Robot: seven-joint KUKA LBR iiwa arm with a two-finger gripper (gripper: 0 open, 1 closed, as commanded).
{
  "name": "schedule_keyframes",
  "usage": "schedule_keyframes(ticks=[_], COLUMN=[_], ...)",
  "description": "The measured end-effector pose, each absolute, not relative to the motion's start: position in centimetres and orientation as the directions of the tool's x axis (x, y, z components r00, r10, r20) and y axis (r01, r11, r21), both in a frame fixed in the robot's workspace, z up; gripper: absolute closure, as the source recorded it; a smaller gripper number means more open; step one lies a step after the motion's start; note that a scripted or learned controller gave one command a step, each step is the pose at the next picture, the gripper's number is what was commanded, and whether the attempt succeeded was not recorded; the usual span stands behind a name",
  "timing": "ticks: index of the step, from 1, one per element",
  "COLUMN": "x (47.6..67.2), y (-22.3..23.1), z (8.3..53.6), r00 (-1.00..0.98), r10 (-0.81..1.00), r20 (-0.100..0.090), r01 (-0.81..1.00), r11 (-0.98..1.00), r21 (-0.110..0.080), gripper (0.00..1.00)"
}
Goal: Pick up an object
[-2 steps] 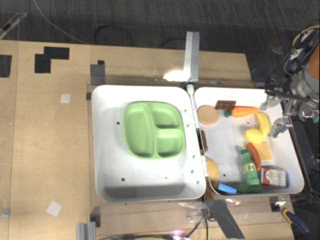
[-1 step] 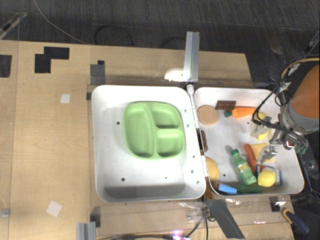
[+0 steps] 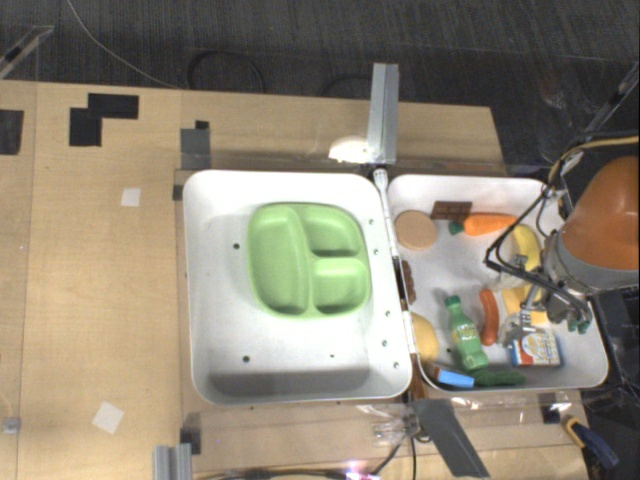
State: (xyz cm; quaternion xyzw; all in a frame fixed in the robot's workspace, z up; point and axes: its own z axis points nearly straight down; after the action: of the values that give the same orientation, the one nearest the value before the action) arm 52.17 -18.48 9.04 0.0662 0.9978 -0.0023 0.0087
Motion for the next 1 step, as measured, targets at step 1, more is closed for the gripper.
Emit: schedule_keyframes(ticks=[1], x=[49.31], y=[-15.69], z=[9.12], r00=[-0.992], r10=[0.128], r20=[-0.021], r01=[0.128], r11=[0.992], r21=[-0.003], gripper=[0.0])
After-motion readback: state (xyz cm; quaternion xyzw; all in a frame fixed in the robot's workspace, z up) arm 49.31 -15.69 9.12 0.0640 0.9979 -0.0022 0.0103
